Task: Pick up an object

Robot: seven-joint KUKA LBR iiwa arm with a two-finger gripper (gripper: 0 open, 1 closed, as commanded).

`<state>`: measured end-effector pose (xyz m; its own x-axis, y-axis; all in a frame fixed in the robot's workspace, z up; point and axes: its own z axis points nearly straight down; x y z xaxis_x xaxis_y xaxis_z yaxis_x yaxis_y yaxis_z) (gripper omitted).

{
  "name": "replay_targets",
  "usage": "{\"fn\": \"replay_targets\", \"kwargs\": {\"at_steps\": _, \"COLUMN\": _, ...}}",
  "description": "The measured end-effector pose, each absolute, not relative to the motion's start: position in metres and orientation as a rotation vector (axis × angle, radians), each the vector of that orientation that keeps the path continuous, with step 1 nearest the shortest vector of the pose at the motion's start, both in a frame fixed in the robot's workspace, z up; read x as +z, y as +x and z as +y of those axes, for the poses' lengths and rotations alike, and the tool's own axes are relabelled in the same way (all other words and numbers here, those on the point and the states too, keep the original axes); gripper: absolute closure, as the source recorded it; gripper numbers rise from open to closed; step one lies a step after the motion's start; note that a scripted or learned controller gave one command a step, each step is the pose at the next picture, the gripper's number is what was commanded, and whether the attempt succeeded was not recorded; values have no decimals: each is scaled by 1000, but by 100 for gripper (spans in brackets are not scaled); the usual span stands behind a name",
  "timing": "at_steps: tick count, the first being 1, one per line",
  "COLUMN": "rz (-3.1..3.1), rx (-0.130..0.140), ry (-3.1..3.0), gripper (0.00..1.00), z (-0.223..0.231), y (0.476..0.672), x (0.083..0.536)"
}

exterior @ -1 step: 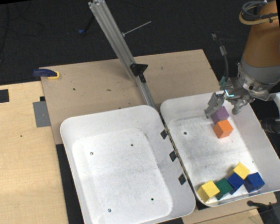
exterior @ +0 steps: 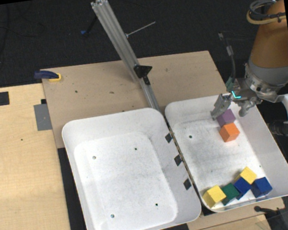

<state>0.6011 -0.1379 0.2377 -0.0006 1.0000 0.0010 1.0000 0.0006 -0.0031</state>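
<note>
My gripper (exterior: pixel 232 108) hangs over the far part of the right bin (exterior: pixel 280 164), with its fingers spread open. A purple block (exterior: pixel 226 117) lies on the bin floor just below the fingertips, slightly nearer the left finger. The view does not show it clamped. An orange block (exterior: pixel 230 132) touches the purple one on its near side. Several more blocks are bunched in the bin's near corner: a yellow block (exterior: pixel 215 195), a green block (exterior: pixel 230 192), a blue block (exterior: pixel 242 185), a second yellow block (exterior: pixel 248 175) and another blue block (exterior: pixel 261 186).
The left bin (exterior: pixel 123 176) sits beside the right one, joined by black clips (exterior: pixel 178 159). A slanted aluminium bar (exterior: pixel 120 40) rises behind the bins. The arm's orange band (exterior: pixel 271 39) stands at the right.
</note>
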Motion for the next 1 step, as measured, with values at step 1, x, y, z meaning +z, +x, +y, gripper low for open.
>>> {"fn": "replay_targets", "kwargs": {"at_steps": 1, "rz": -2215, "rx": 9, "ry": -2216, "gripper": 0, "z": -138, "y": 596, "x": 173}}
